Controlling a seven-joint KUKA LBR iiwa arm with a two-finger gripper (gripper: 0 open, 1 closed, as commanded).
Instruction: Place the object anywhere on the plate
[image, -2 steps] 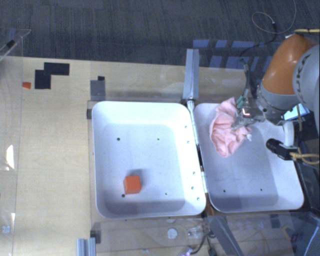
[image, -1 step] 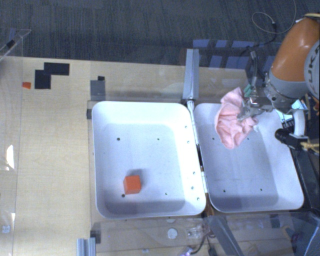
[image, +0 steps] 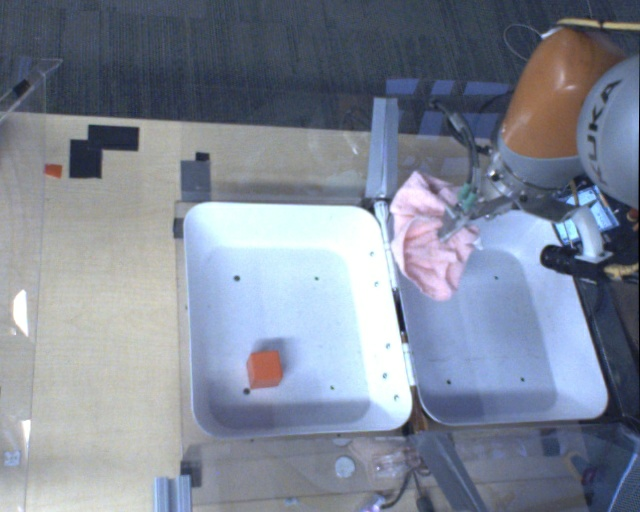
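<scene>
Pink cloth (image: 428, 243) hangs bunched over the right bin (image: 520, 390), at its upper left corner, close to the divider between bins. The gripper (image: 462, 216) is at the cloth's upper right edge, fingers pinched shut on a fold of fabric; the cloth droops below it, so it looks lifted rather than lying flat, though the lower end may touch the bin floor, hard to tell. Arm (image: 555, 95) reaches in over the right bin's top edge.

Left bin (image: 290, 235) holds a small orange block (image: 265, 369) near its lower left corner. No obvious plate is visible; likely one bin stands for it.

Handling judgement: the cloth is light, soft, limp, and will swing and drape when moved. Not fragile or slippery, but a thin fold can slide out of a pinch. Best hold is a thick bunched fold near the middle, not an edge.
</scene>
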